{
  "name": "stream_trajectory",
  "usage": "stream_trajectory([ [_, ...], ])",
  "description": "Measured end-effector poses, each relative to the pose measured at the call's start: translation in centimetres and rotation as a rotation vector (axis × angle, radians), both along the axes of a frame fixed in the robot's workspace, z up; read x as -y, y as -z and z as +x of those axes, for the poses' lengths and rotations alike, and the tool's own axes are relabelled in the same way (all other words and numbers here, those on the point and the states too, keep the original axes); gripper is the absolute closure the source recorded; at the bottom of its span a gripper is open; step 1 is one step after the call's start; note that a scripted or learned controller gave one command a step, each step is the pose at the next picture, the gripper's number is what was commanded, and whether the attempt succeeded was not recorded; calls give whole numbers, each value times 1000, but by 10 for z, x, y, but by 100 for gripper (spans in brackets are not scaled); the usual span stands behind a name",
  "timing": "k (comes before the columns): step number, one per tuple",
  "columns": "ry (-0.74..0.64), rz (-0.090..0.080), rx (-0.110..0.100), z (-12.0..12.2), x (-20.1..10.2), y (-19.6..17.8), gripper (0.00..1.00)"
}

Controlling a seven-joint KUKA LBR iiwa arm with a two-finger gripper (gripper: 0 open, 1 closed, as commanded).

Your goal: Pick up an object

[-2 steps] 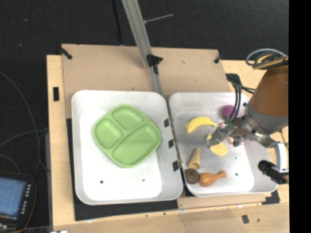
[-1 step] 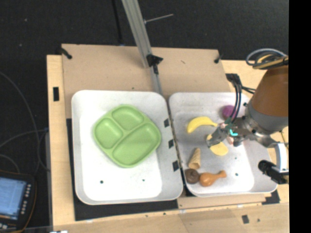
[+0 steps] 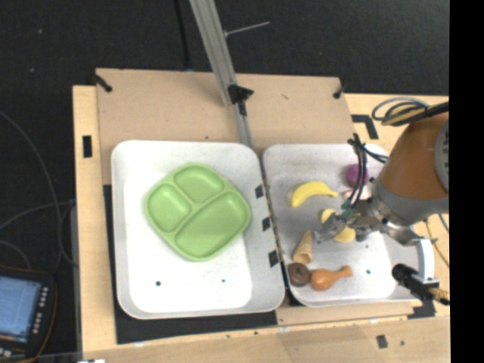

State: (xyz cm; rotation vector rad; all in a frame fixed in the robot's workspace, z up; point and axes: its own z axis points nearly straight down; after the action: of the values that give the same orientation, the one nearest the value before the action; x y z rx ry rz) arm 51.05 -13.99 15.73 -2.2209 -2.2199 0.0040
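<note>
Over the right bin [image 3: 302,161], the claw [image 3: 338,228] sits low against a small yellow piece [image 3: 344,235] just below the banana [image 3: 311,193]; how wide it's open, I cannot tell. An orange pear [image 3: 329,277] lies nearer the bin's front edge.

The arm [image 3: 414,174] is seen entering from the right, its orange band uppermost and the grey wrist section below it. It is bent downward and to the left, so that the gripper [image 3: 338,229] is carried low at its left end. The gripper is pointed leftward and slightly down. The state of its tip cannot be made out.
</note>
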Motion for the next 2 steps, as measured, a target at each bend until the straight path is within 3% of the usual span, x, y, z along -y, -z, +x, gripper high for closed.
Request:
stream_trajectory([
  [1,0,1,-1,-1,1,53,0],
  [2,5,-1,7,2,2,39,100],
])
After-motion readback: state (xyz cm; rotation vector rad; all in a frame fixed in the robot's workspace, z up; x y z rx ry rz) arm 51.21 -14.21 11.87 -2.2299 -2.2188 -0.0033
